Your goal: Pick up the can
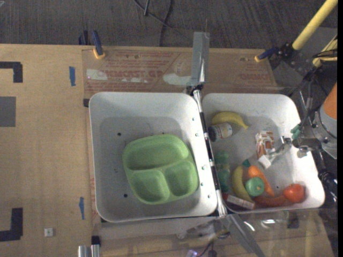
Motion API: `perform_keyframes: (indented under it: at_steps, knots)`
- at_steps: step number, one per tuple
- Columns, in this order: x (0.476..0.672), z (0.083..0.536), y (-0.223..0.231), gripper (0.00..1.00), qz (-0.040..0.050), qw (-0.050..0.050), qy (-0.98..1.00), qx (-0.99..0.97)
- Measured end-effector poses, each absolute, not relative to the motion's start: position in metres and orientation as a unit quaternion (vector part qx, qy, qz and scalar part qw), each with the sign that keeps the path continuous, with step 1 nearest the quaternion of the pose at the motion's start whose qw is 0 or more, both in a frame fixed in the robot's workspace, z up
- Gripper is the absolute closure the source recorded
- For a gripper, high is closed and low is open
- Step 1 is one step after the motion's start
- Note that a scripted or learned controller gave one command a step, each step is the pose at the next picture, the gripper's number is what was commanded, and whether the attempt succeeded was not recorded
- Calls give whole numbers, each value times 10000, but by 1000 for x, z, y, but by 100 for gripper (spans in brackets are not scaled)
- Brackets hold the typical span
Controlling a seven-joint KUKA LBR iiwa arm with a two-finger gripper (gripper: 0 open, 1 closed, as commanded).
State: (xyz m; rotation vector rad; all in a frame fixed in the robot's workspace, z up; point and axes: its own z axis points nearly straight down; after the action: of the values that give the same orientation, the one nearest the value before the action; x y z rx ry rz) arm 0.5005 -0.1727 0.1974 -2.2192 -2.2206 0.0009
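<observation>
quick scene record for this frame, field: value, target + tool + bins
task: pick up the can
target: can lying on its side in the right bin, near the divider, just below a banana
tool: tool over the right bin, right of the can, apart from it, holding nothing visible
left bin: left bin holds a green divided tray
right bin clutter: second banana, orange and red toy food along the lower edge

Overhead slanted view of 2 bins [102, 143]
</observation>
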Motion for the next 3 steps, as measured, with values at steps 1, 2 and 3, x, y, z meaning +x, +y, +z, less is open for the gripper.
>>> perform_keyframes:
  at_steps: [1,2,3]
  knots:
    - [479,154,-223,0,3,17,-6210,-7838]
    - [488,183,-216,0,-3,-18,-6912,-7227]
    - [558,211,-122,0,-1,-3,-5863,-8101]
